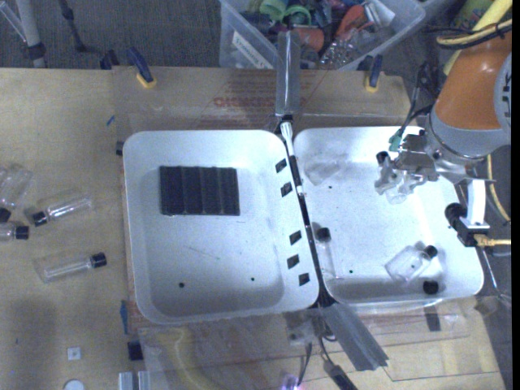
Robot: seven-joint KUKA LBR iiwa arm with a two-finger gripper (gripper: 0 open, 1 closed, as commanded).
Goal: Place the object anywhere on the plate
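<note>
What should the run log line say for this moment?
pincer: over right bin, grip unclear | vial: lying in right bin | black plate: left bin

two bins [134, 218] set side by side on the bench [57, 104]

the gripper [396, 181] is poised over the right bin; a bottle [410, 260] lies in that bin below it, nearer the front rim. a ridged plate [199, 190] is set in the left bin, well left of the gripper. loose bottles [61, 262] lie on the bench far to its left, a tub [325, 10] behind.

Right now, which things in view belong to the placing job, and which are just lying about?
Job:
- black ridged plate in the left bin
- clear bottle in the right bin
- gripper

Lying about:
- clear bottles on the bench
- tub of colourful items behind the bins
</note>
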